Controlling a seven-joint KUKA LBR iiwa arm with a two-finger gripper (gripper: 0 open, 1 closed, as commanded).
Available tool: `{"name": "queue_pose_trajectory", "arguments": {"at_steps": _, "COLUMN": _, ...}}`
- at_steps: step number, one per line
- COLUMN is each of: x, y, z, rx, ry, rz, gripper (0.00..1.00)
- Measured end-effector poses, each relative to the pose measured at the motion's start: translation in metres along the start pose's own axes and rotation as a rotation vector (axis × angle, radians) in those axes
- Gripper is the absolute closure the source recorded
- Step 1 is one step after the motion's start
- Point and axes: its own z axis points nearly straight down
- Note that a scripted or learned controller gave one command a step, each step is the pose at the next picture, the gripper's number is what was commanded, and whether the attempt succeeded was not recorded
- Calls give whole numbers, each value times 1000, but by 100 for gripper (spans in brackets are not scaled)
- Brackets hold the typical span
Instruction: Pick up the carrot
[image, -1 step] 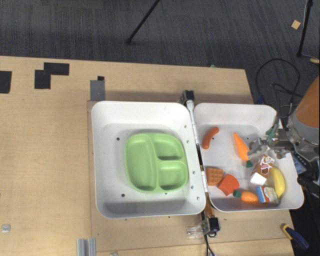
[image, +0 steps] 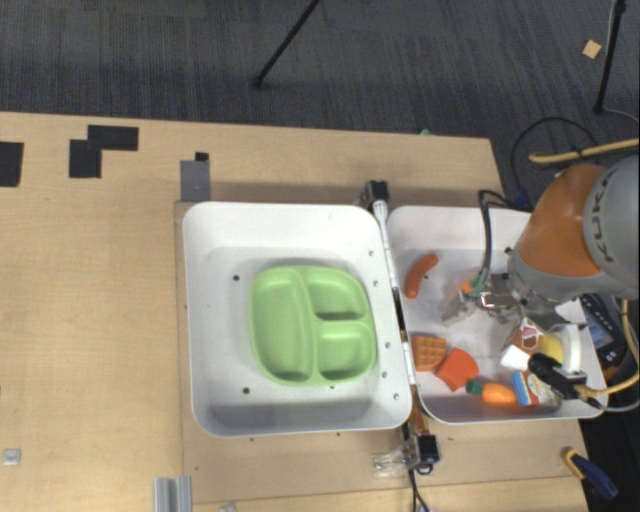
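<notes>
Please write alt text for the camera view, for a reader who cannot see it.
The gripper hovers in the right bin, above a carrot near the front wall among other toy foods. The left bin holds a green divided plate.

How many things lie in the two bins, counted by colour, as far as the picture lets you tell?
Green: 1, divided plate
Orange or red: 4, sausage, waffle, red-orange wedge, carrot
Yellow: 1, piece
Total: 6; the clutter at the right is unclear.

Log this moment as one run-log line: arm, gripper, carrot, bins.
arm: over right bin | gripper: low in bin, grasp unclear | carrot: lying near front wall, not held | left bin: green tray
</notes>
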Motion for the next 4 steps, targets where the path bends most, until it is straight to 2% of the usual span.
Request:
{"name": "queue_pose_trajectory", "arguments": {"at_steps": 1, "x": -2, "y": 95, "z": -71, "rx": 0, "ry": 0, "rz": -44, "gripper": 0}}
{"name": "queue_pose_trajectory", "arguments": {"at_steps": 2, "x": -23, "y": 66, "z": 3, "rx": 0, "ry": 0, "rz": -305, "gripper": 0}}
{"name": "queue_pose_trajectory", "arguments": {"at_steps": 3, "x": -22, "y": 68, "z": -8, "rx": -5, "ry": 0, "rz": -306, "gripper": 100}}
{"name": "queue_pose_trajectory", "arguments": {"at_steps": 4, "x": 36, "y": 35, "z": -137, "rx": 0, "ry": 0, "rz": -98, "gripper": 100}}
